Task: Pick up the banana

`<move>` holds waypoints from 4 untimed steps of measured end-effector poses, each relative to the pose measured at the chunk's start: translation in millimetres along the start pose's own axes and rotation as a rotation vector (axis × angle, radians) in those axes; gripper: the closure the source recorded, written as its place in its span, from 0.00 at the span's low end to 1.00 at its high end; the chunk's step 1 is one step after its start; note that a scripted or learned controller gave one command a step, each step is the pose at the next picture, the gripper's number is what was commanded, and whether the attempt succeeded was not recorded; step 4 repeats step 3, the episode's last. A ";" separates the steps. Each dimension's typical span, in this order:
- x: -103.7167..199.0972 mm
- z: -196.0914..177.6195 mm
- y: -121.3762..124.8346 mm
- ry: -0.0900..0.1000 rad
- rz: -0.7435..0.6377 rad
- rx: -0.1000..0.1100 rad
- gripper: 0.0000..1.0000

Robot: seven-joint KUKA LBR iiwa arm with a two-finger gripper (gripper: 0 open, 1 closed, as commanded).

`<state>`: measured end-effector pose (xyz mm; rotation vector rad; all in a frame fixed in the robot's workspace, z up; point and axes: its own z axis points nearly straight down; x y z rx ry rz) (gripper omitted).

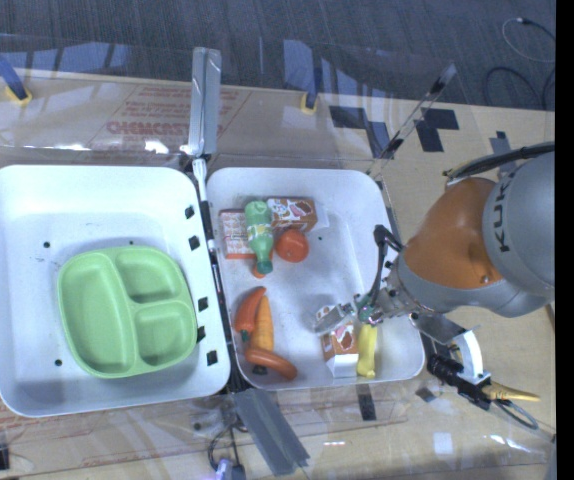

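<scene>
Banana [367,352]: I see it in the right bin [397,230], down in the near right corner, lying flat on the bin floor. Its long axis runs almost straight from the far side to the near side of the bin, with the far end under the jaws and the near end close to the bin's front rim. It lies touching, or just beside, a small red and white carton [340,348] on its left.

The gripper [352,314] is low over the bin floor, at the banana's far end, between it and the carton's far end. The metal parts there are small and glinting, and I cannot tell whether the jaws stand wide or narrow, nor whether they touch the fruit. The arm [472,248] comes in from the right over the bin rim, its orange band above the wrist.

Elsewhere in the right bin I see a green bottle [259,236], a tomato [292,246], a flat red packet [235,234] by the divider, a carrot [264,320] and a sausage [270,364]. The left bin [22,208] holds a green divided plate [127,311]. Both bins sit side by side on the worktop [87,118].
</scene>
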<state>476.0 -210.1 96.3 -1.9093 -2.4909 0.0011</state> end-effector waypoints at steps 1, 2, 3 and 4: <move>0.3 -10.0 0.7 -0.001 -0.006 0.000 1.00; 0.7 -121.5 2.4 -0.003 -0.170 -0.003 1.00; 0.8 -121.6 2.5 -0.003 -0.171 -0.003 0.00; 0.8 -121.6 2.5 -0.003 -0.171 -0.003 0.00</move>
